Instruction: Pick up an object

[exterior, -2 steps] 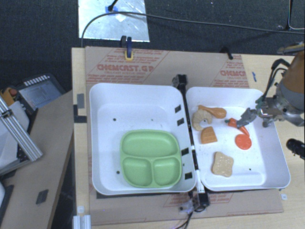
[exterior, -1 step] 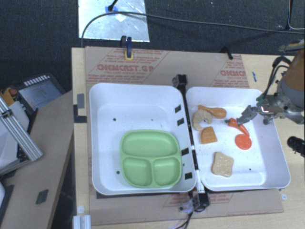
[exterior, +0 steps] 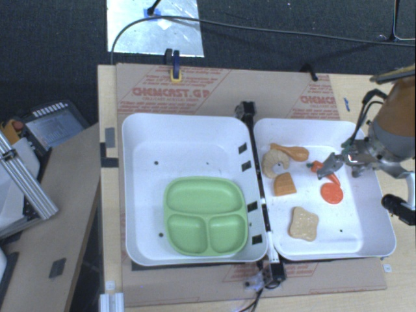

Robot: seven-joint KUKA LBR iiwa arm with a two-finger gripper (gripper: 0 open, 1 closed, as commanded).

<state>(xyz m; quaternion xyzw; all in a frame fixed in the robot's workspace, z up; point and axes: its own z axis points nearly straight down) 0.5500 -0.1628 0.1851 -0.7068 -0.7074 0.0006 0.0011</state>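
Camera view, from above at a slant: a desk [exterior: 104,194] topped with printed brown cardboard [exterior: 214,86] carries two shallow white bins; dark carpet and a shiny metal plate [exterior: 156,15] lie beyond. Taking the right bin [exterior: 370,236] as landmark: to its left, the left bin [exterior: 140,148] holds a smooth green three-compartment plate [exterior: 207,214]. Inside the landmark lie a tan drumstick-shaped piece [exterior: 286,153], a pale curved piece [exterior: 272,166], an orange-brown wedge [exterior: 285,184], a flat red disc [exterior: 332,193] and a beige toast-like slab [exterior: 303,223]. The hand [exterior: 330,166] hangs over the bin's right part, just above the disc; a small orange-red item [exterior: 317,167] sits at its tips. Whether it is open or clasping cannot be told.
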